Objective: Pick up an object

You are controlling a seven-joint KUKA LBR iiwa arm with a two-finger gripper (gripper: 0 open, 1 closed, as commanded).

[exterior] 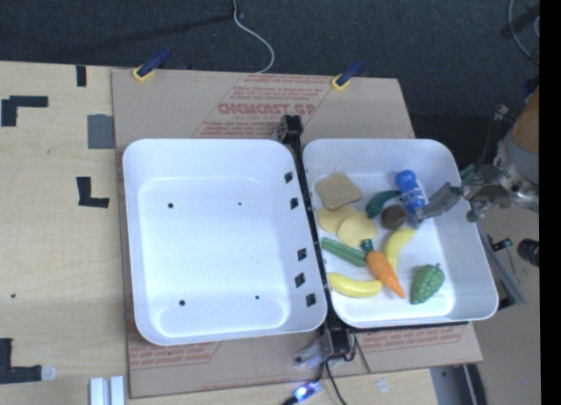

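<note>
Bananas [354, 286] two, carrot [384, 273] one, blue can [409, 191] one, bins [140, 219] two

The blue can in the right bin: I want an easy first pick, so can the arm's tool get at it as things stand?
Probably yes. The tool sits just right of the blue can, nothing lies on the can, and only the dark round piece crowds it.
</note>
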